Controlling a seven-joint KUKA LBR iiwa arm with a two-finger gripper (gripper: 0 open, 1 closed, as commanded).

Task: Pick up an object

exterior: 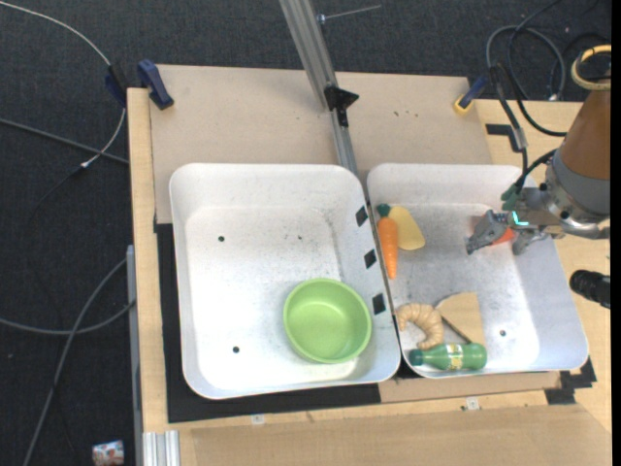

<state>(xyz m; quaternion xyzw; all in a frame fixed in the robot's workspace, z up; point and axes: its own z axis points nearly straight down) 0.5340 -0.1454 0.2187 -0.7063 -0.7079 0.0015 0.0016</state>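
The gripper [492,233] is hovering over the right bin [543,343], its fingers spreading apart around nothing. Left of it, the carrot [388,245] is lying along that bin's left wall, touching a yellow piece [408,231].

Glossy plastic bowl [327,319] (matt white bins [252,197])
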